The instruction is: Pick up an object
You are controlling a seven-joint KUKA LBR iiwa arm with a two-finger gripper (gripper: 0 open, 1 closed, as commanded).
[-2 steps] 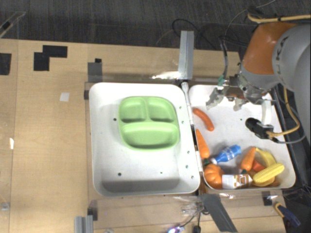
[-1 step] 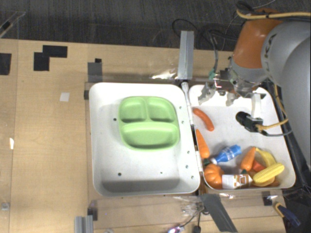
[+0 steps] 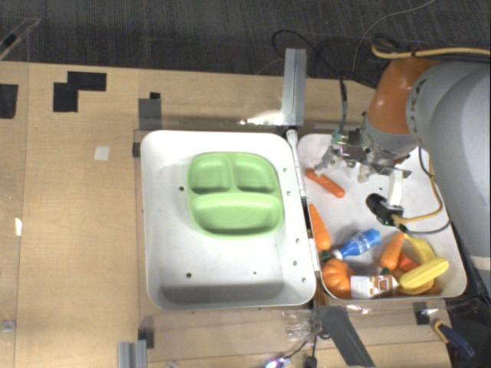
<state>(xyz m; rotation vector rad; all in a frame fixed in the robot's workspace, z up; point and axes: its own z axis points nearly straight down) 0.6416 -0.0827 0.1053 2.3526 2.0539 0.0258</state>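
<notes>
The gripper hovers over the right bin's far end, jaws apparently spread and holding nothing. Reaching step; next, descend onto the carrot just beside it.

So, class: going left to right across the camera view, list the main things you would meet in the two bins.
Green three-compartment plastic plate → long orange toy carrot by the divider → blue-and-white plastic bottle → yellow toy banana.
</notes>
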